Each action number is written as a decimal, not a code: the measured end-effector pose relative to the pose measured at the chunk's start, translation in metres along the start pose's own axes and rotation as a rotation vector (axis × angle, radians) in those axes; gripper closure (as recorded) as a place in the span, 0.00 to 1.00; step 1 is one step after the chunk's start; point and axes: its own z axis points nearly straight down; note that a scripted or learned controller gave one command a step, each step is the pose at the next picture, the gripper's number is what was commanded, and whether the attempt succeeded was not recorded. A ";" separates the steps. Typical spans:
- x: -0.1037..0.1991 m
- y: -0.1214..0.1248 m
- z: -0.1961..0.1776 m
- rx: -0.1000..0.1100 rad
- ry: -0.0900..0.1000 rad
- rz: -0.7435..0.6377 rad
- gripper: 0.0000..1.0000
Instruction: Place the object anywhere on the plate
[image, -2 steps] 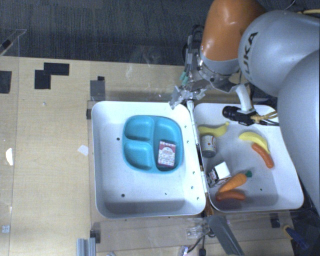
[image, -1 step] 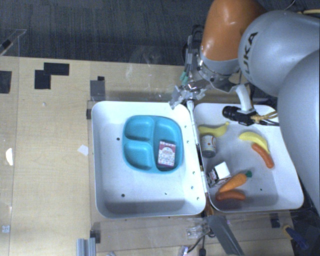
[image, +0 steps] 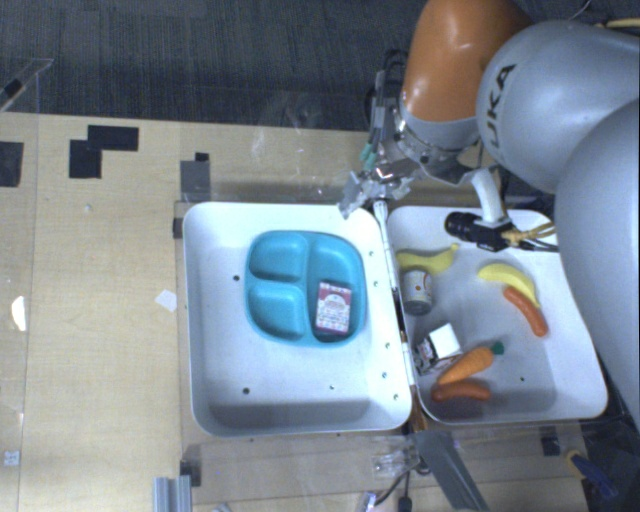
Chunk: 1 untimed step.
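The small red-labelled packet (image: 334, 307) already lies in the blue divided plate's (image: 285, 285) lower-right compartment, while the gripper (image: 368, 188) hovers above the bins' far rim, its grip impossible to tell.

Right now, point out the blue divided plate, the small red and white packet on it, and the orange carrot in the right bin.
blue divided plate (image: 275, 262): camera view, bare upper-left compartment.
small red and white packet (image: 334, 308): camera view, middle of its printed face.
orange carrot (image: 465, 364): camera view, mid-body.
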 end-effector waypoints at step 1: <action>0.000 0.000 0.000 0.000 0.000 0.000 0.00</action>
